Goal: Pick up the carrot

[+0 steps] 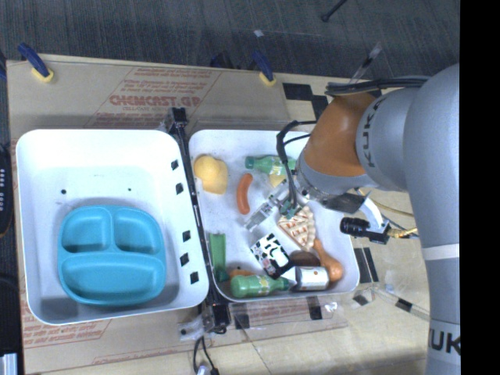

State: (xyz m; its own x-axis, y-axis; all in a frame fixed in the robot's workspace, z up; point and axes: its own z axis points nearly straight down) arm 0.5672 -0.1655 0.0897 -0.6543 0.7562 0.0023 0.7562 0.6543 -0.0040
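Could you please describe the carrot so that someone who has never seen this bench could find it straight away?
Look in the right-hand white bin, the crowded one beside the bin holding the blue tray. In its upper left part, just right of the round yellow lemon, lies the carrot. It is the slim, orange-red stick standing nearly upright in the view, apart from the green bottles.

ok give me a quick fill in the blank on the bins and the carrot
1. The blue divided tray lies in the ___ bin.
2. The carrot lies just right of the ___ potato-like lump.
3. The gripper hangs over the ___ bin, beside the carrot.
4. The green bottle lies at that bin's ___ edge.

Missing words: left; yellow; right; front
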